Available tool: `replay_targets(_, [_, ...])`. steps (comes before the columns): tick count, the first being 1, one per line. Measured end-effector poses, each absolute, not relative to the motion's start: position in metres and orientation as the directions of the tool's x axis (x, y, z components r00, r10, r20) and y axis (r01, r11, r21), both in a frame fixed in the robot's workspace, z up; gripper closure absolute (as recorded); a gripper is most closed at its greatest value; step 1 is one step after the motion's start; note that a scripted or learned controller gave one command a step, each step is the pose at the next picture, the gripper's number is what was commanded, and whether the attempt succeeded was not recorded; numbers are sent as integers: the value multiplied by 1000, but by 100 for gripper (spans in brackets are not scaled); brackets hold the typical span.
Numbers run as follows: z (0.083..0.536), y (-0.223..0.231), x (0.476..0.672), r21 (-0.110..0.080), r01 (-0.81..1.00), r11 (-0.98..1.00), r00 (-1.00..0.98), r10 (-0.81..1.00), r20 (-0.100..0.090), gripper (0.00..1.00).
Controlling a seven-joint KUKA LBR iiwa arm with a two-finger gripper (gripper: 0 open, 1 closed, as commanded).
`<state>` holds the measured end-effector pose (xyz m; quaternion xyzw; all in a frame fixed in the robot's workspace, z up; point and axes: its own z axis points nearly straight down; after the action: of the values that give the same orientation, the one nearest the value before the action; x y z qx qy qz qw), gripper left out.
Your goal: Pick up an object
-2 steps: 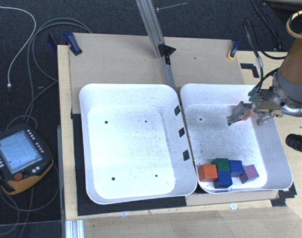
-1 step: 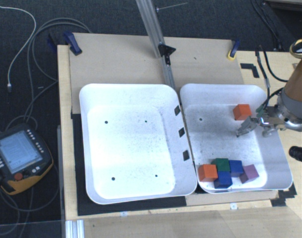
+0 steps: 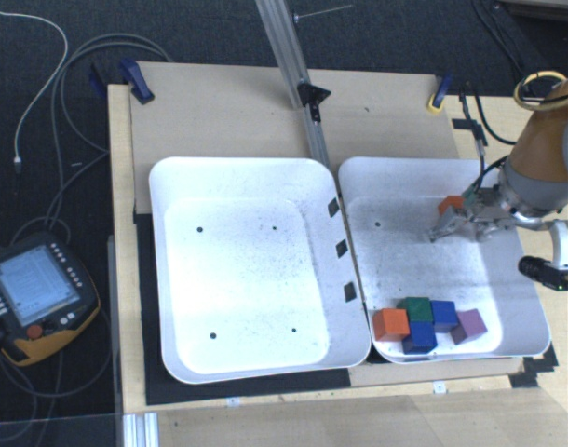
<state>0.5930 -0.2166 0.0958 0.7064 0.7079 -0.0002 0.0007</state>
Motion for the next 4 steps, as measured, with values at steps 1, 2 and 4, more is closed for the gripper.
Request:
replay_targets(1, [100,-216,592,2,1000,1,-1,1000,-1,0])
replay_targets(2, [101,-212,660,7,1000,5,-5,1000,-3,0])
replay_targets(4, [131,-185,648,6,1000,4,-4,1000,-1,0])
